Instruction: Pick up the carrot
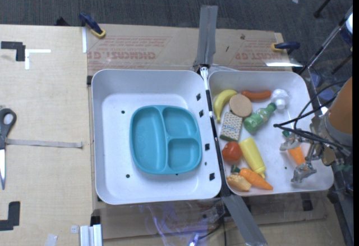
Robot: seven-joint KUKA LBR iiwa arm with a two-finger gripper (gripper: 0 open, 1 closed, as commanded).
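The carrot [257, 179] lies flat on the floor of the right bin [280, 187], near its front wall. It runs at a slant, with its tip pointing to the view's right and its green end tucked towards a tan bread roll [238, 183] that touches it. A yellow bottle [252, 154] lies just behind it, and a red tomato [231, 151] sits beside that.

The gripper [297, 156] hangs over the right side of the same bin, apart from the carrot, with bare white floor between them. A small orange shape shows at the claw. Whether this is a toy or part of the tool cannot be told, nor whether the claw is apart or together. The carrot is plainly not in it.

The step in hand looks like the approach. To do it well, the claw should travel towards the view's left and front, turn to close across the carrot's narrow width, and come down on the free half, away from the roll and the bottle.
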